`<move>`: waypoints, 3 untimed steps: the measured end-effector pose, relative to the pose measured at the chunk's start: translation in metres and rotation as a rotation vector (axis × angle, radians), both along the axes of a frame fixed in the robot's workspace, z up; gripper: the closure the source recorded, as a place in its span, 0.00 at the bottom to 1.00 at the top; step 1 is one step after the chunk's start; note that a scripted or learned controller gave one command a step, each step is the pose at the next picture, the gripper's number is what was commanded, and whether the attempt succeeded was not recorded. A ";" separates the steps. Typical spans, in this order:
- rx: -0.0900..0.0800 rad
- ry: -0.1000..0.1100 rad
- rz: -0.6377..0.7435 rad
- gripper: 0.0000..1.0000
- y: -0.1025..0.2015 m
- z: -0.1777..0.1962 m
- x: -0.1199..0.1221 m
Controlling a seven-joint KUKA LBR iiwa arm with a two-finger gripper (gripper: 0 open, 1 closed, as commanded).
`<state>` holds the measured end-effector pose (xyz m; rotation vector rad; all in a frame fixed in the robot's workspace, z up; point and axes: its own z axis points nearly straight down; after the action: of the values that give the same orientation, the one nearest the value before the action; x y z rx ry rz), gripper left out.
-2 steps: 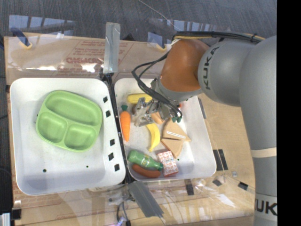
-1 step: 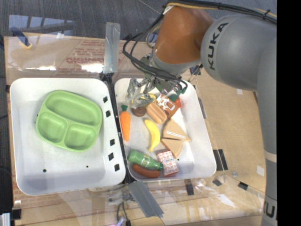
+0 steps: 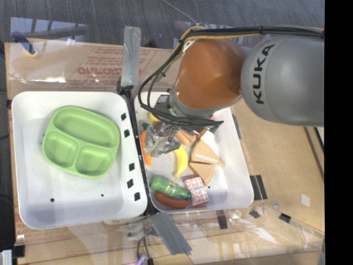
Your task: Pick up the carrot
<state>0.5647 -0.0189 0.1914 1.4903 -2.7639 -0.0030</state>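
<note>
Two metal fingers of the gripper (image 3: 161, 139) hang low over the right bin (image 3: 238, 173), near its left wall, and whether they are spread or closed cannot be made out among the glare and clutter beneath them. The carrot (image 3: 144, 146), a slim orange piece with a smooth plastic look, lies along that left wall just beside the fingers on their left, close to them but not visibly between them. Just right of the gripper, toward the bin's middle, rests a curved yellow banana (image 3: 180, 162), and beyond it two tan, wedge-shaped bread slices (image 3: 204, 158) lie overlapped. Along the bin's front edge sit a glossy green bottle (image 3: 168, 187), a reddish-brown sausage (image 3: 172, 201) and a small red-and-white printed packet (image 3: 196, 189). Above the gripper, the arm's rounded orange band (image 3: 208, 75) and smooth grey casing (image 3: 287, 79), lettered KUKA, cover the bin's rear, with black cables looping off the wrist. Across the dividing wall, the left bin (image 3: 33, 203) carries a light green, three-compartment plate (image 3: 81, 141) of matte plastic near its rear-centre. Both shallow white bins rest on a cardboard-covered bench (image 3: 276, 148) patched with grey tape (image 3: 131, 57).
</note>
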 end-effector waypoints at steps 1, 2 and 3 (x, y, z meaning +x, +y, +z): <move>-0.004 -0.013 -0.206 1.00 -0.092 0.121 0.021; -0.001 0.000 -0.353 1.00 -0.065 0.075 -0.042; -0.001 -0.004 -0.318 1.00 -0.040 0.094 -0.037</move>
<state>0.5278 -0.0591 0.2858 1.0357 -2.9681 0.0007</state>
